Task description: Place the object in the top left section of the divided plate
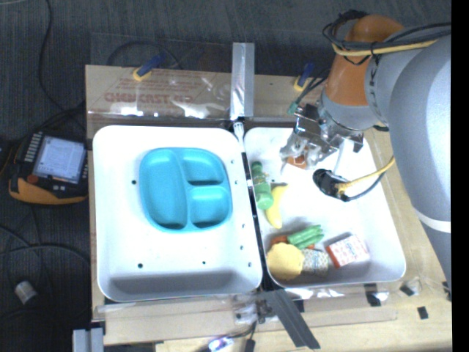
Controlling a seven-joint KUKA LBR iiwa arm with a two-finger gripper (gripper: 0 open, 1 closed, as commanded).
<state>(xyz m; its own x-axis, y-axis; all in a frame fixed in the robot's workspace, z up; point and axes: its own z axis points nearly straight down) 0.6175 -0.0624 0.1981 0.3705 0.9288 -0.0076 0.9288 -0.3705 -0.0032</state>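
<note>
The blue divided plate (167,196) lies in the left bin (117,262), with one long section on its left and two smaller ones on its right. My gripper (306,149) hangs over the back of the right bin (381,226), well right of the plate. A small reddish-orange object (297,160) shows right under the gripper; I cannot tell whether it is held or resting on the bin floor.
The right bin holds a green bottle (258,182), a yellow banana (274,205), green beans (306,235), a yellow round item (285,259), a red and white box (347,250) and a small patterned block (315,261). A metal divider (242,79) stands behind the bins.
</note>
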